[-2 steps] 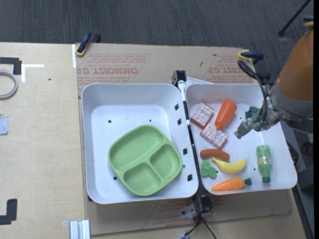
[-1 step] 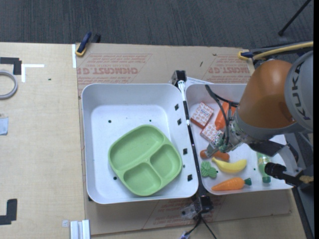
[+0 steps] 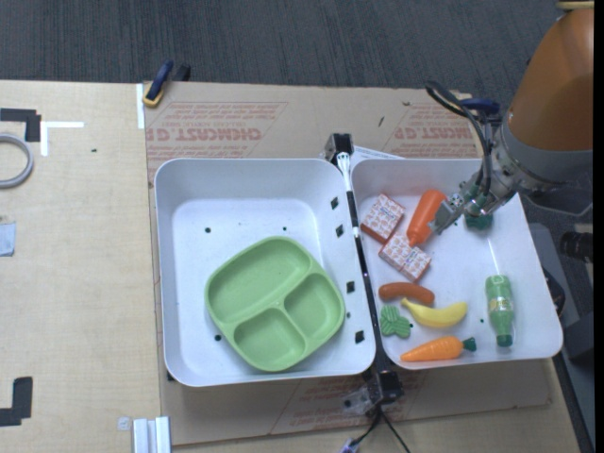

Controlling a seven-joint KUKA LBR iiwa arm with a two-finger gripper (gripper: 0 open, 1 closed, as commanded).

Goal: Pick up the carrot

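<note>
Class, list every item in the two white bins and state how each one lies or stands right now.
carrot: flat, near front wall
orange piece: tilted, beside gripper
banana: flat
sausage: flat
bottle: on its side
two boxes: flat
green tray: upright, nothing on it

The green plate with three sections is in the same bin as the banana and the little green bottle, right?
Not quite. The camera view shows the green plate alone in the left bin. The banana and the little green bottle are in the right bin.
</note>
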